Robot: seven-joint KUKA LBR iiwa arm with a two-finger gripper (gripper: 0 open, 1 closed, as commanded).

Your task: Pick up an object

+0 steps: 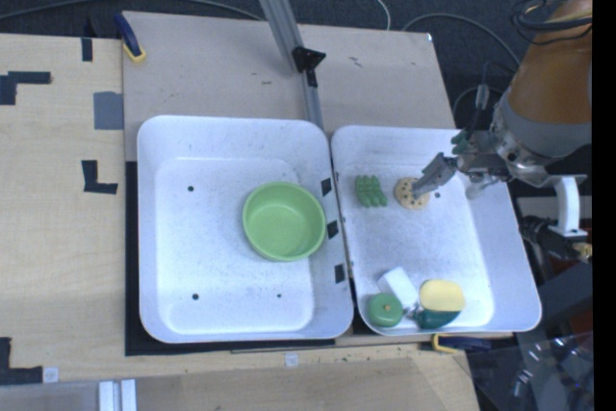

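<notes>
Here, one green bowl [284, 221], one cookie [411, 192]

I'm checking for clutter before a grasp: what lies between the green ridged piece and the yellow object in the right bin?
Bare white bin floor separates the green ridged piece from the yellow object in the camera view.

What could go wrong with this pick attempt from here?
The gripper sits at the edge of the small round tan perforated disc, so the fingers may slide off it or push it toward the green ridged block beside it. The disc also lies flat on the right white bin floor, leaving little to grasp.
</notes>
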